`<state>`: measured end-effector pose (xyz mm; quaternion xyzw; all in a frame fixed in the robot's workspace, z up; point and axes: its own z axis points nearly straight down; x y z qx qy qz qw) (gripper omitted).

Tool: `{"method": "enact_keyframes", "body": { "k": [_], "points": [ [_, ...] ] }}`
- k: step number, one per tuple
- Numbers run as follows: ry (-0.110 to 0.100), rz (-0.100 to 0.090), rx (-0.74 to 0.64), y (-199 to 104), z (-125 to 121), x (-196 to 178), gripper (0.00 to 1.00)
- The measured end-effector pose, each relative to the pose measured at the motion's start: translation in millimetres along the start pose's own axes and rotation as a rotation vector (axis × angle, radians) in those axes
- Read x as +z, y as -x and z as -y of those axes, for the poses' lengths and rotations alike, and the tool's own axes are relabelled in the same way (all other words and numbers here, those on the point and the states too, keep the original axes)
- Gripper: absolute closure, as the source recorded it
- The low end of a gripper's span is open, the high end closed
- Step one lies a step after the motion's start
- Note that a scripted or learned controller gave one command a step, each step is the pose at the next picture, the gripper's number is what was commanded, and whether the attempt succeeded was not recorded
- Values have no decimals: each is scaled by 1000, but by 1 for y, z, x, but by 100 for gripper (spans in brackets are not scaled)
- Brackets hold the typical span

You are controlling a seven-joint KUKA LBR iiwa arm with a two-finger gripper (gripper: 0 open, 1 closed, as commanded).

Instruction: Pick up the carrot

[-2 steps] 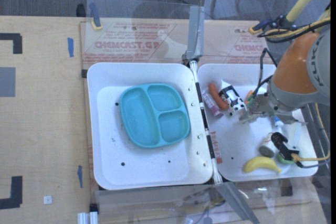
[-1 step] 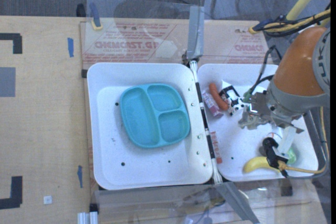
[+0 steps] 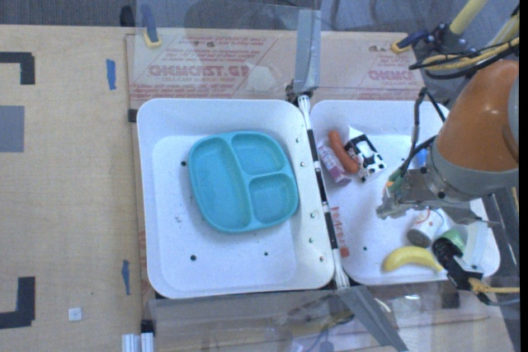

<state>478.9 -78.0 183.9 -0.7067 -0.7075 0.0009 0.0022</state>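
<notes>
The carrot (image 3: 341, 151) is a small orange-red stick lying at the upper left of the right bin (image 3: 363, 255), close to the wall between the bins. My gripper (image 3: 391, 205) hangs over the middle of the right bin, to the right of and nearer than the carrot, and apart from it. Nothing shows in the gripper. The grey arm with its orange band (image 3: 483, 124) covers the bin's right side.
A pink wrapped item (image 3: 332, 165) touches the carrot's left side and a black-and-white toy (image 3: 364, 155) lies just to its right. A banana (image 3: 410, 260) and a green object (image 3: 446, 246) sit at the bin's near right. The left bin (image 3: 165, 202) holds a teal divided plate (image 3: 242, 181).
</notes>
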Motion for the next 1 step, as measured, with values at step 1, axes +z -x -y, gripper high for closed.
{"method": "enact_keyframes", "body": {
  "k": [1],
  "points": [
    [0, 0, 56, -34, 0, 0, 100]
  ]
}}
